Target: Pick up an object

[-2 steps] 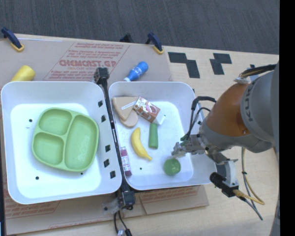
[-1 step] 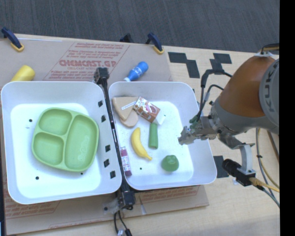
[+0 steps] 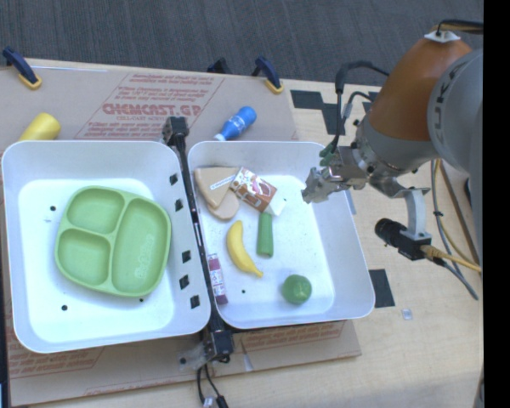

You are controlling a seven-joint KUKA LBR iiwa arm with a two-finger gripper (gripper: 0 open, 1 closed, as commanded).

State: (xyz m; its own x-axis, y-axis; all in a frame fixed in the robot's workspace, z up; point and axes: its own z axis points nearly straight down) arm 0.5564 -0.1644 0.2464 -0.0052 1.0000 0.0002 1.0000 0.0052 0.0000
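My pincer [image 3: 316, 189] hangs over the upper right part of the right bin [image 3: 344, 262], near its right wall, and it carries nothing. Whether it is wide or narrow I cannot tell from this slant; the tips are a small dark shape under my wrist.

The things I might take all lie to the left of it, in the middle of the frame: a carton [image 3: 257, 191] resting against a bread slice [image 3: 216, 190] at the bin's top, a green stick [image 3: 264, 235] just below the carton, a banana [image 3: 241, 248] beside the stick, and a lime [image 3: 296, 289] alone toward the lower right of the bin. The left bin [image 3: 25, 253] holds only a green tray [image 3: 112, 240].

My worries, as I judge them:
- If I drop straight down from here, I close on bare floor beside the wall.
- Carton and bread touch, so a grab there may catch both or shove one aside.
- Stick and banana lie near each other; a tip may land on top of one.
- The lime is round and will likely roll from a closing grip unless I come down centred on it.
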